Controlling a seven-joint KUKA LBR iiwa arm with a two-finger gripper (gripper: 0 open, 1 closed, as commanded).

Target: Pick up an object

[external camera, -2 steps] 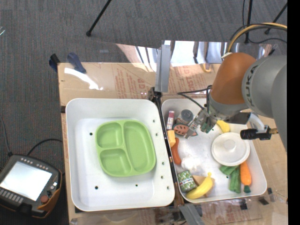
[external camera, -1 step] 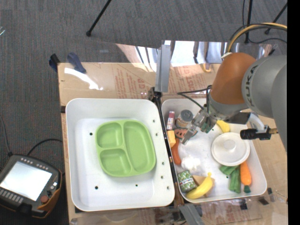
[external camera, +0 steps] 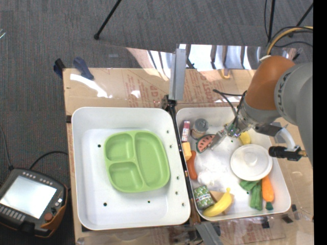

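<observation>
The right bin (external camera: 284, 187) holds several toy foods. A watermelon slice (external camera: 205, 143) lies near its upper left, beside a grey can (external camera: 200, 125) and a small red-and-white bottle (external camera: 185, 130). My gripper (external camera: 220, 138) reaches down from the right and sits low over the bin, just right of the watermelon slice. Nothing shows as held. A white round bowl (external camera: 250, 162) lies to the gripper's lower right, and a yellow piece (external camera: 246, 137) sits under the wrist.
A banana (external camera: 219, 204), a green can (external camera: 203, 197), a carrot (external camera: 267, 189) and a green vegetable (external camera: 254, 193) lie along the right bin's front. A yellow block (external camera: 187, 150) and an orange stick (external camera: 192, 167) line its left wall. The left bin (external camera: 82, 137) bears a green divided plate (external camera: 136, 161).
</observation>
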